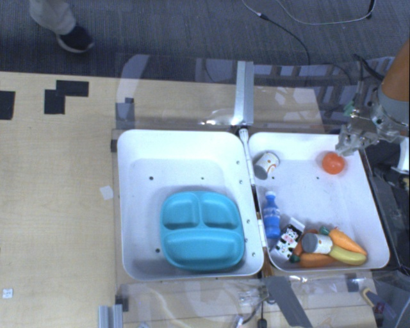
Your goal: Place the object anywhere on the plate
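- A pale wood-coloured bench (57,211) takes up the left of the camera view, with black rectangular marks (64,95) near its top left.
- Beyond the bench runs dark carpet (179,29); a person's dark shoe (75,40) stands on it at top left, and a thin cable (307,19) loops across it at top right.
- Two shallow white bins sit side by side, divided by a metal strip (243,96) that runs up from their shared edge.
- The left bin (138,160) holds a blue plate (202,229) with three compartments, lying in its lower middle part; nothing rests on the plate.
- The right bin (359,211) holds the loose items.
- An orange ball (333,163) lies near the bin's upper right corner, apart from the rest.
- A small white cup (266,164) lies tipped over near the upper left corner.
- A blue bottle (271,216) lies along the left wall, with a black-and-white toy (289,238) just below it.
- At the lower right, a carrot (346,240), a banana (347,256), a grey-capped item (314,243) and another orange piece (315,260) are heaped together, touching.
- The gripper (351,142) hangs over the right bin's upper right corner, just beside and above the orange ball; whether its fingers are spread or closed cannot be told, and nothing shows between them.
- The arm (394,96) enters from the right edge.
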`<action>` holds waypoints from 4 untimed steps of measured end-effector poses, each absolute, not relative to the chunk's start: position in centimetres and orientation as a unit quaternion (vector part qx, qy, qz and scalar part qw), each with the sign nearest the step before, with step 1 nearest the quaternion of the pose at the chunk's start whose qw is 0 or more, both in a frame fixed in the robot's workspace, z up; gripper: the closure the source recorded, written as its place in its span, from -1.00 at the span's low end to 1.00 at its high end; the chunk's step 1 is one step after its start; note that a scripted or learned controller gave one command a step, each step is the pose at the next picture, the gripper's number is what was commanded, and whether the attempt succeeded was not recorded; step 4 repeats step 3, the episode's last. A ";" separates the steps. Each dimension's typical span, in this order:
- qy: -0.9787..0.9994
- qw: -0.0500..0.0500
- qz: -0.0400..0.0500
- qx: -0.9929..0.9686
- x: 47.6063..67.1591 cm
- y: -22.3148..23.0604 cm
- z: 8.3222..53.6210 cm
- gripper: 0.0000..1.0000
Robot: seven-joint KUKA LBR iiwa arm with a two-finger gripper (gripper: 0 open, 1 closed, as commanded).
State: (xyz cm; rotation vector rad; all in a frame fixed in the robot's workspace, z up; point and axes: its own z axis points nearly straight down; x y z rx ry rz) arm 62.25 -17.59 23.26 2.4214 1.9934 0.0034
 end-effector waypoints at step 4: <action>0.638 0.001 0.002 0.770 48.8 -11.0 19.9 1.00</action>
